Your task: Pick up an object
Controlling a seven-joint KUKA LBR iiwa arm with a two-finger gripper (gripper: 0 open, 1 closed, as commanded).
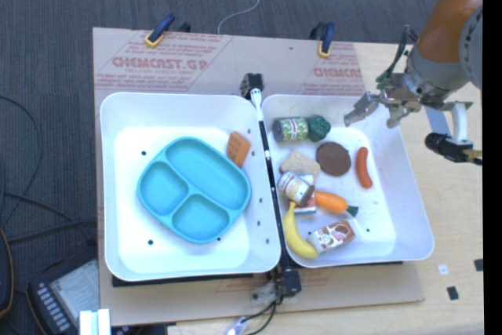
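Clearly the fingers (357, 111) stood spread wide with nothing between them, so the gripper (378, 109) hung unladen over the upper right rim of the right bin (412, 200). No pick had been made, as far as I could judge; choosing, descending and closing all remained. Every candidate lay lower and to the left: a green bottle (296, 129), a brown disc (334, 158), a red sausage (363, 167), a carrot (331, 202), a banana (296, 232) and a small carton (332, 234). The sausage lay apart from its neighbours, with bare floor on its right. The banana hugged the divider wall, leaving little room. In the left bin (125, 247), a blue tray (193, 189) and an orange block (238, 147) sat close together.
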